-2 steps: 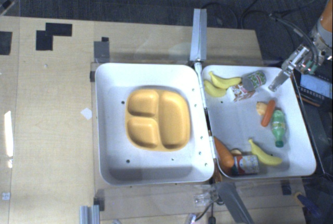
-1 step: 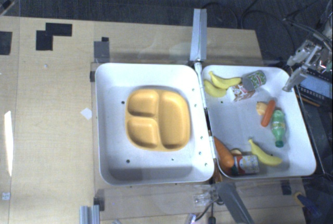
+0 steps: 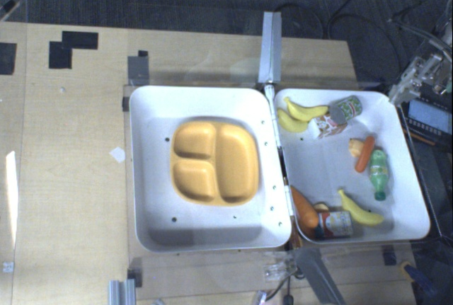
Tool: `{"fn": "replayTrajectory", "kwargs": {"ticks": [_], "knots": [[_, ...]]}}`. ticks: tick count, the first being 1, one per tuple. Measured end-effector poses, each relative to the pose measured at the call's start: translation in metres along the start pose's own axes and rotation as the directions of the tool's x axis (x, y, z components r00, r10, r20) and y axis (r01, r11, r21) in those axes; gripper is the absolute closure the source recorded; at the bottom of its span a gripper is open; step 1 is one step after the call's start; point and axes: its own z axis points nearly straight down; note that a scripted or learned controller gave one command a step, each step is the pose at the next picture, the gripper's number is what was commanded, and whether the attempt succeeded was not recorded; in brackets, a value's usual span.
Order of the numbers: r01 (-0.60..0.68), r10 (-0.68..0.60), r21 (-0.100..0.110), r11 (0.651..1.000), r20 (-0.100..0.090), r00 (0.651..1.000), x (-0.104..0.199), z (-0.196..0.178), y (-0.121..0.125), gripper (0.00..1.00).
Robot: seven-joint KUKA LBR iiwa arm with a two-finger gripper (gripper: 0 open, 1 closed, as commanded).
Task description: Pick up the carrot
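The carrot point(image 3: 304, 206) is an orange tapered piece in the right bin point(image 3: 407, 176). It lies along the bin's left wall near the front corner, with its thick end against a small can point(image 3: 334, 223). My gripper point(image 3: 414, 81) hangs over the bin's far right corner, well away from the carrot, and looks blurred. Nothing shows in it.
The right bin also holds two bananas point(image 3: 303, 114) at the back left, a lying can point(image 3: 345, 109), a slim orange-red stick point(image 3: 364, 153), a green bottle point(image 3: 379, 174) and another banana point(image 3: 359, 207). The left bin point(image 3: 145, 176) holds a yellow divided plate point(image 3: 215, 161).
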Motion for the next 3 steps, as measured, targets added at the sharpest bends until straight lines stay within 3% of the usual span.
{"fn": "replayTrajectory", "kwargs": {"ticks": [1,2,3], "knots": [[0.000,0.000,0.000,1.000,0.000,1.000,0.000,0.000,0.000,0.00],[0.316,-0.316,0.000,0.949,-0.005,0.949,-0.028,0.020,0.019,0.00],[0.690,-0.690,-0.004,0.724,-0.005,0.724,-0.021,0.050,0.010,0.00]]}}
